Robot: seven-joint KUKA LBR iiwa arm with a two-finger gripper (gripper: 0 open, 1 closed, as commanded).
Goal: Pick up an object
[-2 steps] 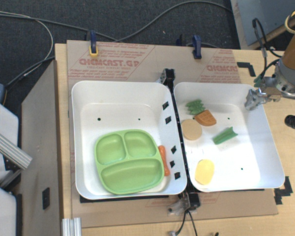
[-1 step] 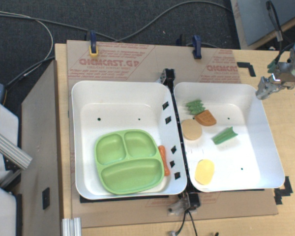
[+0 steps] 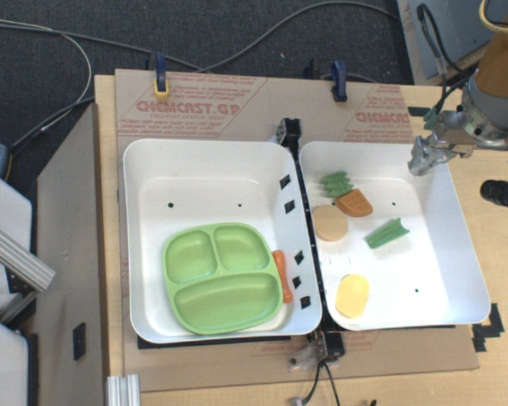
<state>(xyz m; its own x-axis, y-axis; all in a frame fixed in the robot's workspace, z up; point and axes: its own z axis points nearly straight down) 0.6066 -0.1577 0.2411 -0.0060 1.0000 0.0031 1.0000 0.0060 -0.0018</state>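
From the overhead camera, the arm [image 3: 495, 66] enters at the upper right and is cut off by the frame's edge, so only its orange band and grey wrist show. The end effector [image 3: 422, 155] hangs over the far right rim of the right bin [image 3: 457, 252]; it is small and grey against the rim, and whether it stands wide or narrow cannot be told; nothing is seen in it. The right bin holds five things: a leafy green piece [image 3: 335, 181] towards the far side, an orange wedge [image 3: 354, 203] touching it on the near side, a tan disc [image 3: 329, 224] just beside the wedge and close to the wall shared with the left bin, a green stick [image 3: 385, 233] to the disc's right, and a yellow oval [image 3: 352, 295] nearest the front rim. The left bin [image 3: 152, 176] holds a green divided plate [image 3: 223, 276] with three compartments, and a carrot [image 3: 281, 275] lies along the plate's right edge, touching it. Both bins sit on a cardboard-covered worktop [image 3: 237, 100].
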